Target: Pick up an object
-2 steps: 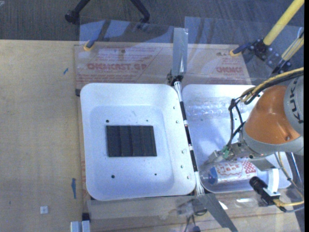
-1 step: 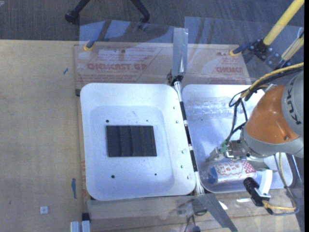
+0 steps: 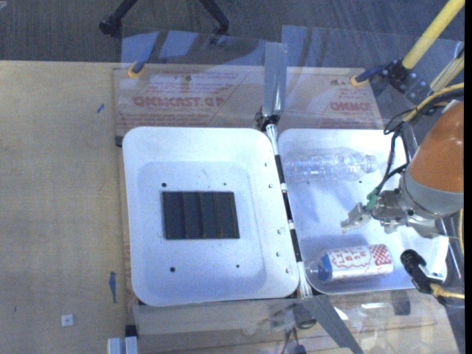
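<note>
1. Two shallow white bins sit side by side on the wooden bench (image 3: 59, 198): the left bin (image 3: 147, 153) and the right bin (image 3: 295, 198), their inner rims touching along a narrow seam.

2. In the left bin lies a dark, flat rectangular panel (image 3: 200, 214) with lengthwise ridges, resting flat near the middle of the floor and apart from every wall.

3. In the right bin a clear plastic bottle (image 3: 330, 164) lies on its side along the far wall, its length running left to right.

4. Near the front wall of the right bin lies a small container with a red-and-white printed label (image 3: 358, 260), also on its side, with a bluish cap end pointing toward the seam between the bins.

5. The arm reaches in from the right, its orange band (image 3: 442, 153) above a grey wrist. The gripper (image 3: 354, 220) hangs over the right bin, between the clear bottle and the labelled container, and seems to touch neither.

6. The fingers point to the left at a slant; they are small and blurred against the white floor, so I cannot tell whether they are parted or closed. Nothing is seen between them.

7. Behind the bins a cardboard sheet with red lettering (image 3: 177, 98) lies flat under clear plastic.
</note>
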You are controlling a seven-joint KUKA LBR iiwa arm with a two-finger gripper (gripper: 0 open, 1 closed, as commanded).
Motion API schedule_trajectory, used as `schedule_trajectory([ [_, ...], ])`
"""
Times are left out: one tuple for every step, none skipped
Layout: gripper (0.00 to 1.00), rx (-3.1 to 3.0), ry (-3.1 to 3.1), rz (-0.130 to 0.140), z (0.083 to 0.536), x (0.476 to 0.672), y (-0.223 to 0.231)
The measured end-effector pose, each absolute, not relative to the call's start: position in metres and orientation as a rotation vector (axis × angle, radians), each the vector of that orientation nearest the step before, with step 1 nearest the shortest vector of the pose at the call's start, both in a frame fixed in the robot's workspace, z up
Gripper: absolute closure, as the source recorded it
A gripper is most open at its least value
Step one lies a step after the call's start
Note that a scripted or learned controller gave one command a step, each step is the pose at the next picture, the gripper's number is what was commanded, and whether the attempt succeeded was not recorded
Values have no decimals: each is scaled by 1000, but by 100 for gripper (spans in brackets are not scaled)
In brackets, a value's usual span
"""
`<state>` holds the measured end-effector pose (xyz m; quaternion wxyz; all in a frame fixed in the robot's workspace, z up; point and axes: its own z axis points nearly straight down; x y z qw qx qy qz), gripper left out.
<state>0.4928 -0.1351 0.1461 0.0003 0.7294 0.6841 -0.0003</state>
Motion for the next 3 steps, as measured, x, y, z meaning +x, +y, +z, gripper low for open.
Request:
schedule_trajectory([
  [0,2233,2210,0,90,479,-103],
  [0,1922,2473,7,88,482,-145],
  [0,2239,2194,8,88,482,-167],
])
